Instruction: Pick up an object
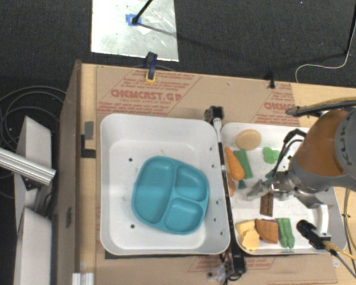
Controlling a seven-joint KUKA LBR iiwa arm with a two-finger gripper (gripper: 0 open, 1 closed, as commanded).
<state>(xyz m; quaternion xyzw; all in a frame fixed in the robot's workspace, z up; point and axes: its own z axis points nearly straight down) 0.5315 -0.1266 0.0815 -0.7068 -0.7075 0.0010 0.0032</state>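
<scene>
Arm (329, 156) bends low over right bin (279, 248); hand (265, 188) apparently open, holding nothing.

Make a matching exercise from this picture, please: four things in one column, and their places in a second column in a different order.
Things:
1. teal divided plastic plate
2. orange carrot-shaped toy
3. round beige bun-like piece
4. dark brown rectangular bar

Places:
A. far end of the right bin
B. close below the gripper
C. middle of the left bin
D. along the right bin's left wall

Pairs: 1-C, 2-D, 3-A, 4-B
</scene>
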